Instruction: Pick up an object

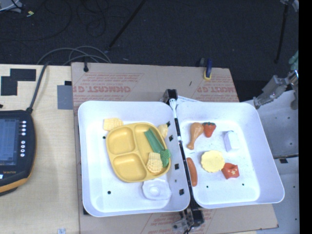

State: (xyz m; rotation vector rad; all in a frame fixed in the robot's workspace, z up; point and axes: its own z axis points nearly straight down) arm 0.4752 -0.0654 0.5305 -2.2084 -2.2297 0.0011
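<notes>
We see the toys spread loosely over the right bin [265, 179], apart from one another, which we judge leaves room to close on one, while the left bin [90, 169] is crowded by the yellow tray [127, 155]. Our hand [292, 77] sits at the far right edge, barely visible, so we cannot tell how open it is or whether it holds anything. The drumstick [194, 133], our likely pick, lies well to the hand's left and lower, its long axis slanting, thick end up-right.
</notes>
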